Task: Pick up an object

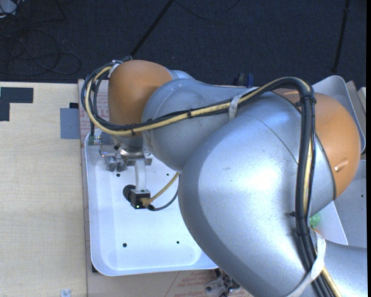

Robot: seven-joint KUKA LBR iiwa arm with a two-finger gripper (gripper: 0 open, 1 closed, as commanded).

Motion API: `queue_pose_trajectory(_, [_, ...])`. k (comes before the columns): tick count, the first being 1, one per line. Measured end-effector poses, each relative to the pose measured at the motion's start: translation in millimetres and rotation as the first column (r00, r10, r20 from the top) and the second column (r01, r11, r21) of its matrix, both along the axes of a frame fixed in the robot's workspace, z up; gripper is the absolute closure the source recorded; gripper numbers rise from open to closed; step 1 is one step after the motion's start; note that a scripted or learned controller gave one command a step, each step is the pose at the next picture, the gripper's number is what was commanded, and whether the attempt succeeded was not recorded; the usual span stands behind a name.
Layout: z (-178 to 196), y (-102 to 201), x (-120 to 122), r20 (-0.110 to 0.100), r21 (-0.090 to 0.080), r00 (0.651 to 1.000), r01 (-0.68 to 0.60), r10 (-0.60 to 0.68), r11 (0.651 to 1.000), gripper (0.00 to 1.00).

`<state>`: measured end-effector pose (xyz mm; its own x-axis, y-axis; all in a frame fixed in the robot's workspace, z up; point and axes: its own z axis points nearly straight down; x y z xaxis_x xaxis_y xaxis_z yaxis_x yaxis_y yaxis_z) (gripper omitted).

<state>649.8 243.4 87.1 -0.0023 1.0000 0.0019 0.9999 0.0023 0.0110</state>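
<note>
Gripper: Your gripper [122,161] sat low over the back of the left bin [111,243], tucked under the orange wrist. You could not tell whether it was released or clenched, so you had no ground to call anything held.
Object: The likeliest candidates were a small green piece [314,219] and an orange scrap [317,231] just below it. Both lay in the right bin [343,228], peeking past the edge of the arm [253,184] and well apart from the gripper.
Empty-grasp risk: The white floor beside the gripper looked bare save for small dark dots, so a close there would probably have caught nothing.
Occlusion risk: The arm's bulk hid most of the right bin, so you could have misjudged what lay there.
Collision risk: The gripper stood near the left bin's back wall, and a careless descent could have struck the rim.
</note>
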Motion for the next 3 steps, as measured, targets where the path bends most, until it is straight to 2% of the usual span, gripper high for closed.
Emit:
queue_pose_trajectory(1, [0.0,-0.7,-6.3,-0.014,-0.004,1.000,0.001,-0.001,1.000,0.00])
queue_pose_trajectory(2, [243.6,-28.2,-16.1,-0.003,0.000,1.000,0.004,-0.004,1.000,0.00])
queue_pose_trajectory(3, [239.5,-126.5,-82.1,-0.018,-0.005,1.000,0.010,-0.010,1.000,0.00])
